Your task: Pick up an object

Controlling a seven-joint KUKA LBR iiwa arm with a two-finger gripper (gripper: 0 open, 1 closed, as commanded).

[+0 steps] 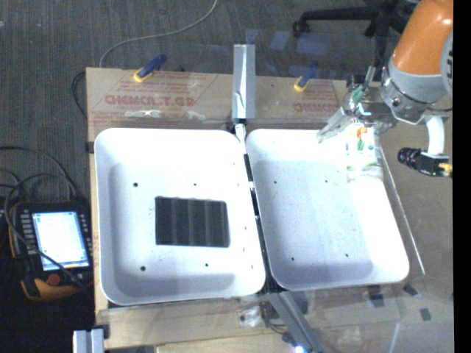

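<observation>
Lying in the left of two white bins (110, 197), one dark ribbed panel (191, 221); gripper (358, 123) state unclear.

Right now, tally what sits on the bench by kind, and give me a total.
White bins: 2, the left bin and the right bin
Dark ribbed trays: 1, the tray lying flat in the left bin
Blue-and-yellow clamps at the bench's far edge: 2, left clamp and right clamp
Total: 5

The arm (421, 50) above the right bin (383, 267) has a rounded orange band, a grey wrist, and a pale metal gripper (346, 120) with green and orange bits.
</observation>
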